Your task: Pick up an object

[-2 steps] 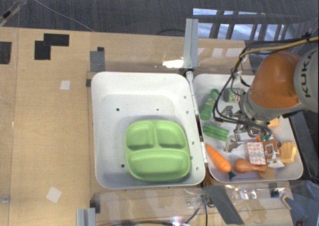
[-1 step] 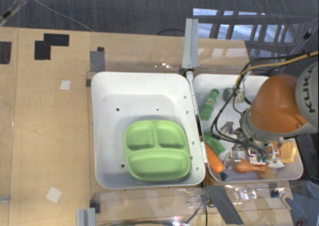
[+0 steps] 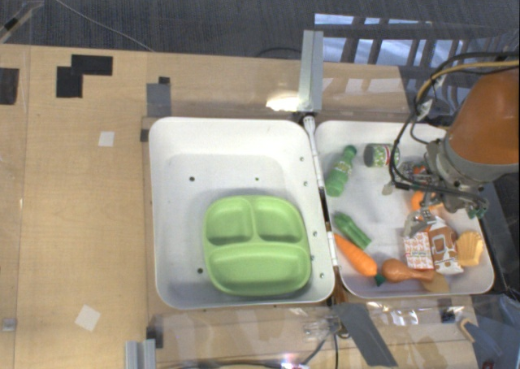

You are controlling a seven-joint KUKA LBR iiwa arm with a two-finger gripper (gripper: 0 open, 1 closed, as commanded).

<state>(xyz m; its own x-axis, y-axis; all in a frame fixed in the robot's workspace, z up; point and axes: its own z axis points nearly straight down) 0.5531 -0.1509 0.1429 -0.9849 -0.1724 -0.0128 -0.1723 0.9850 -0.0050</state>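
The right bin (image 3: 367, 201) holds a green bottle (image 3: 340, 170), a small can (image 3: 376, 154), a green vegetable (image 3: 352, 229), a carrot (image 3: 356, 254), a brown oblong piece (image 3: 406, 271), a red-and-white carton (image 3: 418, 251), a brown carton (image 3: 443, 247) and a yellow wedge (image 3: 470, 247). My gripper (image 3: 423, 201) hangs under the orange-banded wrist (image 3: 487, 123), low over the right side of this bin, just above the cartons. A small orange item (image 3: 418, 199) lies right at the gripper. The wrist hides much of the gripper.
The left bin (image 3: 175, 148) carries a green divided plate (image 3: 256, 244) in its front half. A metal post (image 3: 311, 75) stands behind the wall between the bins. Cables (image 3: 431, 87) loop beside the arm.
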